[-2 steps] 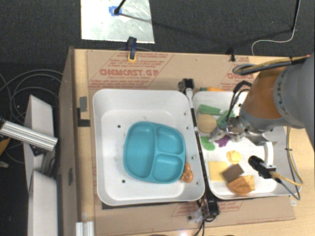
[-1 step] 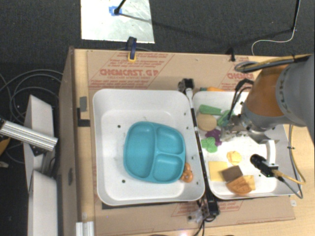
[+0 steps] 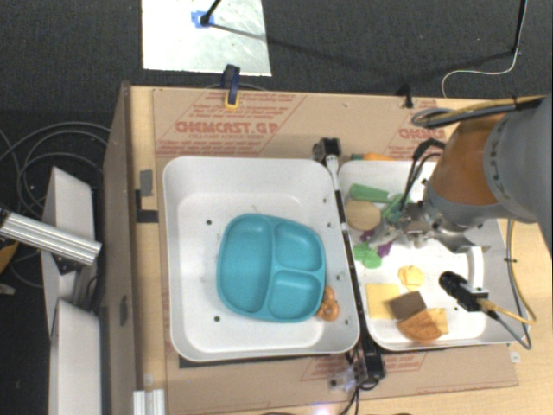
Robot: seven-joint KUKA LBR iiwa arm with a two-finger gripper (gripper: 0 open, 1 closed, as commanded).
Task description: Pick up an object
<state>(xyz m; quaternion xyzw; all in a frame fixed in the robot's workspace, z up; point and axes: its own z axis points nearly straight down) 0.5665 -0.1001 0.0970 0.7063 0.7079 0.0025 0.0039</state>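
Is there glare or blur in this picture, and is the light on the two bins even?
Camera view: light falls evenly on the left bin and right bin, with soft shadows only; the blue plate is sharp; the shiny sheet beyond the bench glares white; the arm, nearest the camera, looks slightly soft.

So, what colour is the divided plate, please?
The plate is turquoise, seen best in the camera view.

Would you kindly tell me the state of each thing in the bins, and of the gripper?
teal plate: right side up, flat in the left bin.
orange piece: lying at the plate's rim.
brown block: lying partly on the yellow slab.
gripper: low in the right bin, by the purple piece.
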